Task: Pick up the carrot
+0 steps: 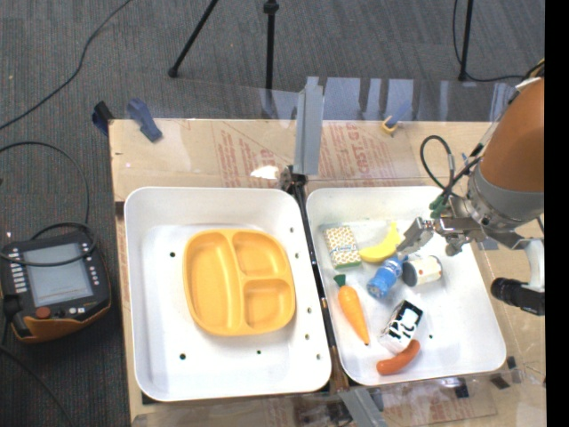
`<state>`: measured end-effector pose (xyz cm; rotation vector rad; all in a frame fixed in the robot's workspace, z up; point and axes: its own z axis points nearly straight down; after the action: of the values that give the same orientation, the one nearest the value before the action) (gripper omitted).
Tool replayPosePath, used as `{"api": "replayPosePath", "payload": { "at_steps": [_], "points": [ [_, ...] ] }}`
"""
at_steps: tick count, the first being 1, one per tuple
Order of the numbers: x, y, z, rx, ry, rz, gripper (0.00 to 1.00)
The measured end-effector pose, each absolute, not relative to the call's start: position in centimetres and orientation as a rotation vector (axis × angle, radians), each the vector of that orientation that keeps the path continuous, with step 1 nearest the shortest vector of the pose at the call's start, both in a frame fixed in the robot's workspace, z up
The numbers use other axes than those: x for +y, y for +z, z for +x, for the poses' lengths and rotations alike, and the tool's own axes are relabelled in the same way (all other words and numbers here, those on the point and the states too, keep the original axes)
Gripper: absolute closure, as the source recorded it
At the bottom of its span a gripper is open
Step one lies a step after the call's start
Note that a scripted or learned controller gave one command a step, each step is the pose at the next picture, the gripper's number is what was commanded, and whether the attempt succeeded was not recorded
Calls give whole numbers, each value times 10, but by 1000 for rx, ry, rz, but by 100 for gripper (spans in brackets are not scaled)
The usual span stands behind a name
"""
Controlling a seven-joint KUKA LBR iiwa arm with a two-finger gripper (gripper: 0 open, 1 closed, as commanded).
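robot lab, tripods (267,12), teach pendant (55,280)

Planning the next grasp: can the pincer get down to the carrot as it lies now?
Probably yes. The carrot lies flat on the right bin's floor, uncovered, with small gaps to the blue bottle and the black-and-white card. The pincer hovers up beside the banana.

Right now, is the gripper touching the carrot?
Apart. The camera view shows the gripper above the blue bottle, with white bin floor between it and the carrot.
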<state>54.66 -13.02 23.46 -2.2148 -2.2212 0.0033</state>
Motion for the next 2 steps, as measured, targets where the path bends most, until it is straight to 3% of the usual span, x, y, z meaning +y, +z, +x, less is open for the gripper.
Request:
{"api": "replayPosePath", "payload": {
  "at_steps": [1, 2],
  "points": [
    [-68, 196, 508, -2743, 1, -1521, 0],
    [-92, 86, 481, -2826, -1, -1363, 0]
  ]
}}
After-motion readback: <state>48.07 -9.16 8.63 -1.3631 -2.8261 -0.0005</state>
